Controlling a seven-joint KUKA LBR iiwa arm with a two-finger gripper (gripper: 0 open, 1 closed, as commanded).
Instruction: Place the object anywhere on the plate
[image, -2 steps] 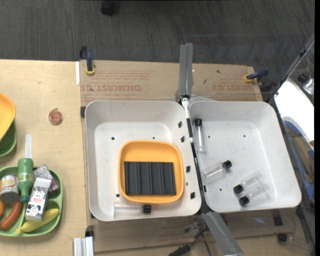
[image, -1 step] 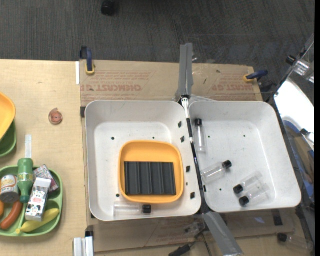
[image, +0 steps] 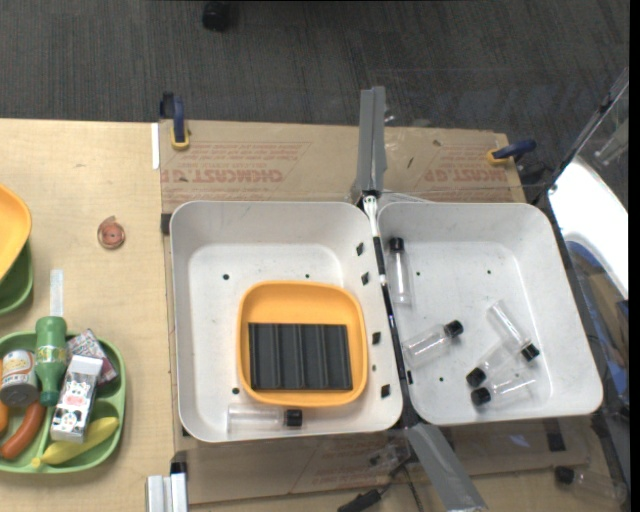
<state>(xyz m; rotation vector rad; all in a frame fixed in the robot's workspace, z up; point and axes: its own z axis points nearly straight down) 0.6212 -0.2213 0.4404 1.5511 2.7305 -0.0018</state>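
Observation:
An orange square plate (image: 300, 296) lies in the left white bin (image: 205, 290), with a dark ridged panel (image: 300, 357) across its middle. Just in front of the plate, a clear vial with a black cap (image: 262, 419) lies on its side against the bin's near wall. The right bin (image: 470, 235) holds several more clear, black-capped vials: one (image: 398, 270) along its left wall, one (image: 436, 338) near the middle, and others (image: 510, 332) toward the near right corner.
A grey metal post (image: 371, 140) stands behind the seam between the bins. On the wooden table to the left sit a green tray of toy food (image: 60, 405) and an orange dish (image: 10, 240). Clamps (image: 176, 120) hold the cardboard underlay.

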